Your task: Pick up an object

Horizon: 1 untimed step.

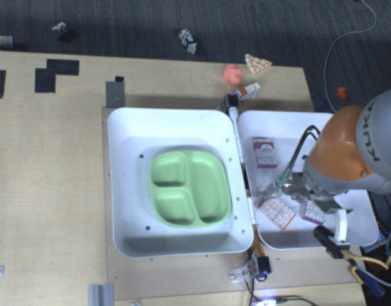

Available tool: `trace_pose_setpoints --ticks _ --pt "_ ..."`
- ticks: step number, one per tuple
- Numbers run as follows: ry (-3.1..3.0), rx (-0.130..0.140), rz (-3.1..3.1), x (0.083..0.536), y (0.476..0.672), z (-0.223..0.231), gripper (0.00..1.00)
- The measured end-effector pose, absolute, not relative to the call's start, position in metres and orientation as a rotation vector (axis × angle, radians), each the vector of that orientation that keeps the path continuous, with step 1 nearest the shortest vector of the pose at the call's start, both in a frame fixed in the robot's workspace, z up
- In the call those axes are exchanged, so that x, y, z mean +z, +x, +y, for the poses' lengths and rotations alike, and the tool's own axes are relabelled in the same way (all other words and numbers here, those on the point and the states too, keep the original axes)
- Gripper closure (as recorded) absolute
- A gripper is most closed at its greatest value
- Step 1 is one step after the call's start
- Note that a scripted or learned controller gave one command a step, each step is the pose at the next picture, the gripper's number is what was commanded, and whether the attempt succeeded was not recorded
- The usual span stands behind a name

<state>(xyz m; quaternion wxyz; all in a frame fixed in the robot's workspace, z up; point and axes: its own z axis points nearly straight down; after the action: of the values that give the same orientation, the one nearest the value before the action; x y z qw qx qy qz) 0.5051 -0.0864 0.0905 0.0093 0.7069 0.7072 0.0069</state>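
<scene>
My arm (348,152) hangs low over the right bin (291,123), lower right of frame. Pincer (291,187) hidden, can't tell its state. Cards (276,213) lie flat in bin. Nothing picked up yet.

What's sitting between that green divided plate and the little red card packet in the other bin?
In the camera view, the two white bins' adjoining rims lie between the green three-compartment plastic plate and the small red-and-white card packet, plus bare bin floor.

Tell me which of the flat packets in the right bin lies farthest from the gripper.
The red-and-white packet, lying alone near the bin's far wall. The patterned packet and the purple-edged one both lie right beside the gripper, under the arm's wrist.
</scene>
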Motion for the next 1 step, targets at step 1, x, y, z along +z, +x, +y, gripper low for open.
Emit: trace_pose_setpoints --ticks 1 --pt "2.203 0.033 2.212 0.1032 0.5081 -0.0839 1.0"
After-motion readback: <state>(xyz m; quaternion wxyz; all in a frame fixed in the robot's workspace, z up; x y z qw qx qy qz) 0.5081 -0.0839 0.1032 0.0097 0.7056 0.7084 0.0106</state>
